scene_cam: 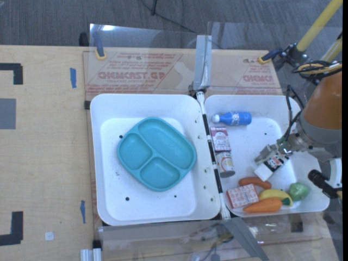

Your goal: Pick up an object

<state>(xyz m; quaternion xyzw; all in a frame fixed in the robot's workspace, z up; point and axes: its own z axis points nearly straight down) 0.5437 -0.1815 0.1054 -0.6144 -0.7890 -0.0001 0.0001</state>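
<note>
- Your hand (272,157) sits low in the right white plastic bin (255,99), at the end of the grey arm with its orange band (325,105); it is metallic and blocky, and you cannot tell its state from this slant.
- A small white box-like item (263,172) lies just beside the hand, toward the bin's near side; whether they touch is unclear.
- The blue plastic bottle with white cap (232,118) lies on its side near the far wall, long axis across the bin, cap pointing toward the left bin.
- A red-and-white printed carton (220,138) and a small cylindrical tin (225,162) lie along the bin's left wall, one after the other.
- At the near edge you have a cluster: red flat packet (242,195), orange carrot-shaped toy (263,205), yellow banana-shaped toy (276,194), red sausage-shaped toy (254,182), and green rounded toy (298,190). The carrot's long axis runs across the bin.
- The left white bin (109,113) holds a smooth teal three-compartment plate (156,154), rounded corners, lying flat and turned at a slant.
- The tabletop (43,145) is pale wood-grain board.
</note>
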